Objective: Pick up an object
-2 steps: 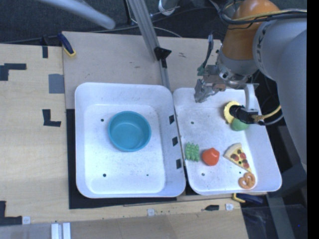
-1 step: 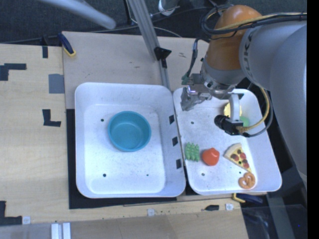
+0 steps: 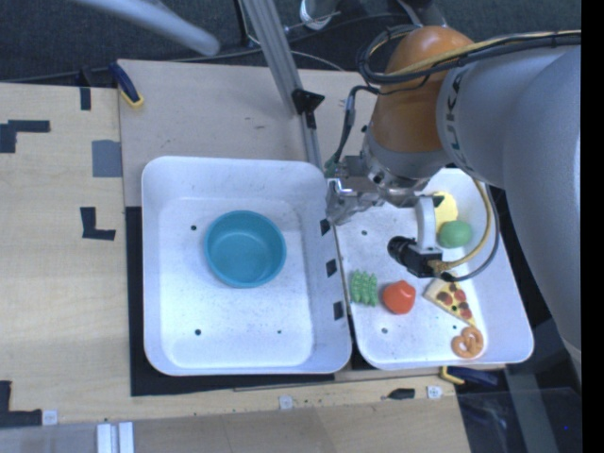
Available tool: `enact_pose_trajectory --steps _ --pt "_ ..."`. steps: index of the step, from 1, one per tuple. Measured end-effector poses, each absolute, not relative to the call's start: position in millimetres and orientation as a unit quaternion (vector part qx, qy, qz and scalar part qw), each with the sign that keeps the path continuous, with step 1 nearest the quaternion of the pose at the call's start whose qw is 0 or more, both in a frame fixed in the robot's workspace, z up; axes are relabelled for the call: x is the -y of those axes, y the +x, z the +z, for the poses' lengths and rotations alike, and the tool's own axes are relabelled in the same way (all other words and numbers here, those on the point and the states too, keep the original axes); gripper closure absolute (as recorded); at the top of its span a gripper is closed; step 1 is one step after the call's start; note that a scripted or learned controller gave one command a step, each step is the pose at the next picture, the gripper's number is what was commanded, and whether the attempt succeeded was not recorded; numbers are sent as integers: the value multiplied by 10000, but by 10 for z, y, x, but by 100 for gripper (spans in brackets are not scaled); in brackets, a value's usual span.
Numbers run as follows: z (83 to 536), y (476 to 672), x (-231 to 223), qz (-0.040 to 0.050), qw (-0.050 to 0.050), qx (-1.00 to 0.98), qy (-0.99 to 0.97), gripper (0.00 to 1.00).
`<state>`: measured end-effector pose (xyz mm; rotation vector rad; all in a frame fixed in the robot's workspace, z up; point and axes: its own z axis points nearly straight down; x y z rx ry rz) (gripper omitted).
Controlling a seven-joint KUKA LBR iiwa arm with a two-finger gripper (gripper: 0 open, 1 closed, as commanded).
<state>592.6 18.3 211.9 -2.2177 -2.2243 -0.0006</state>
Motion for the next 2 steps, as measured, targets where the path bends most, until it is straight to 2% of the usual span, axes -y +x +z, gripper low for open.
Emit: enact_pose_trajectory --steps 2 --pt "2126 5286 -859 0 6 7083 -7059 100"
